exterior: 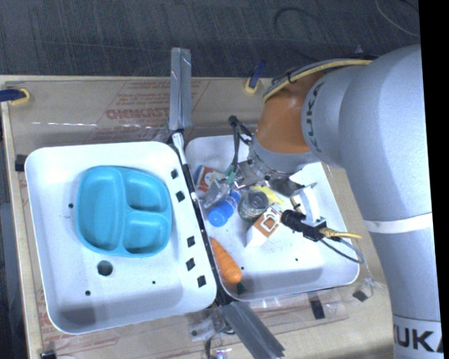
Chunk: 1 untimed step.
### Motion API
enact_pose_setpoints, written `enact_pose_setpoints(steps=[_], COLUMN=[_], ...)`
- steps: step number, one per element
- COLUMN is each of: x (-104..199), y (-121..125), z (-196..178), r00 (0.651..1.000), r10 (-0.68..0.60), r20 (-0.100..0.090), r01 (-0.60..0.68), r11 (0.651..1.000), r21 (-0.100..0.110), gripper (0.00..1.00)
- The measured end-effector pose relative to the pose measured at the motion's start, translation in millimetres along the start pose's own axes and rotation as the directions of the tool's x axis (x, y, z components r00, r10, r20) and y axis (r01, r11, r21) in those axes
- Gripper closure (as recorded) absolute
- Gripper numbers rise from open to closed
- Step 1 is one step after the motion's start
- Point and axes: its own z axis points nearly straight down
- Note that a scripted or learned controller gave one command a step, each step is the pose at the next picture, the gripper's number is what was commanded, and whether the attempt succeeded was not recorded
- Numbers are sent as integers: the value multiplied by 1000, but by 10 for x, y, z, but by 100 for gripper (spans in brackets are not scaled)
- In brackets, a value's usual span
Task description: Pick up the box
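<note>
The box (268, 227) is small and white with an orange-and-brown square mark. It lies in the middle of the right bin (292, 274), in a clutter of things. My gripper (240, 178) hangs low over the back of that clutter, up and left of the box, under the orange-banded wrist (282, 125). It sits right above a metal can (252, 206) and a blue bottle (221, 212). The wrist and the clutter hide its tips.
An orange carrot (226, 264) lies by the right bin's left wall. A yellow item (269, 195) and a white item (309, 200) lie close to the can. The left bin (64, 301) holds a blue divided tray (125, 209) and a small dark round thing (104, 268).
</note>
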Motion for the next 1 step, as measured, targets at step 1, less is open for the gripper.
enact_pose_setpoints(steps=[1], x=[-35], y=[503], z=[126], r00=[999], r10=[-45], r20=[13], r01=[45], r11=[999], r21=[3], gripper=[0])
